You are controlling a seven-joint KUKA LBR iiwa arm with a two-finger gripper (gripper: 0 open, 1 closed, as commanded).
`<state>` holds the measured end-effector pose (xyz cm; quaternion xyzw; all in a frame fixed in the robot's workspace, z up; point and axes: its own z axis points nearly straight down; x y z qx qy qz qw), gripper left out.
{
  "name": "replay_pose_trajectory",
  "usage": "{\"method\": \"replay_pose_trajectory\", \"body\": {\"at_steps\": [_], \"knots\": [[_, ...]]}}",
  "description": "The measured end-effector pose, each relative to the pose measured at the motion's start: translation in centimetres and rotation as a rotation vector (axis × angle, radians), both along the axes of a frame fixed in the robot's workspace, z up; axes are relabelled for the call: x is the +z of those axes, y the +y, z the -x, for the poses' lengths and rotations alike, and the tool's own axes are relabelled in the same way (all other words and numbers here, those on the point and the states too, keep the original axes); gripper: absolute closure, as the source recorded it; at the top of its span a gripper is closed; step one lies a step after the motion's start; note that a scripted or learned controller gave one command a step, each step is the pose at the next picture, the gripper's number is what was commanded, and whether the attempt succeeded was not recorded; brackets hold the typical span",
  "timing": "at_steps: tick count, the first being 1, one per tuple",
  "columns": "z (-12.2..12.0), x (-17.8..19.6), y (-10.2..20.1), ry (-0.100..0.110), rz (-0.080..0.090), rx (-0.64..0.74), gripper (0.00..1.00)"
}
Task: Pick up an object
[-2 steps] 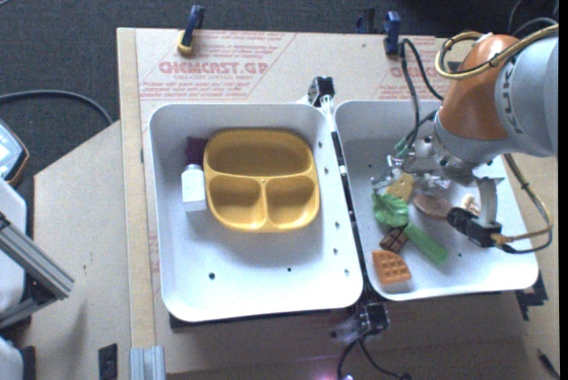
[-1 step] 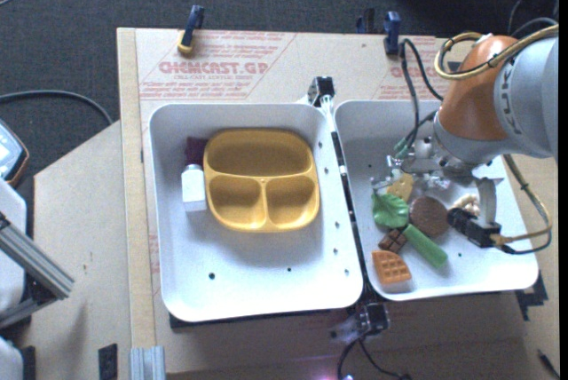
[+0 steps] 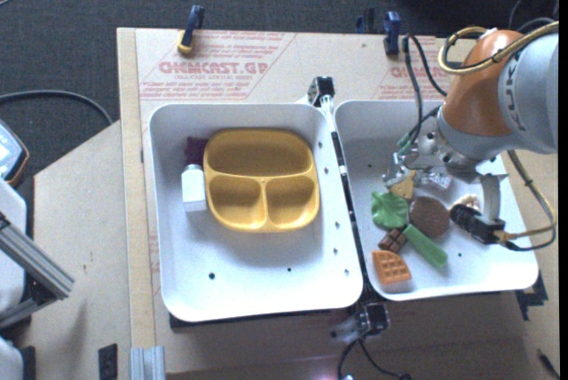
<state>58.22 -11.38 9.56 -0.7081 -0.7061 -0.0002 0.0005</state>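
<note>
In right bin (image 3: 497,276): green leafy toy (image 3: 390,209), crinkled; hand (image 3: 410,167) above, grip unreadable.

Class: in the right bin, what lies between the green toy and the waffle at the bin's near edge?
In the camera view, a small brown chocolate piece lies between the green toy and the waffle in the right bin.
</note>
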Motion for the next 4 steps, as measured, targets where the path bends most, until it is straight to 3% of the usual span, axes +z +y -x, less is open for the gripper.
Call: {"method": "replay_pose_trajectory", "body": {"at_steps": [2,3,4], "knots": [[-0.3,10.6,-0.8,-0.009,0.004,0.003,1.0],[-0.4,13.1,-0.8,-0.006,0.003,0.004,1.0],[-1.1,12.4,1.7,-0.002,0.001,0.006,1.0]]}}
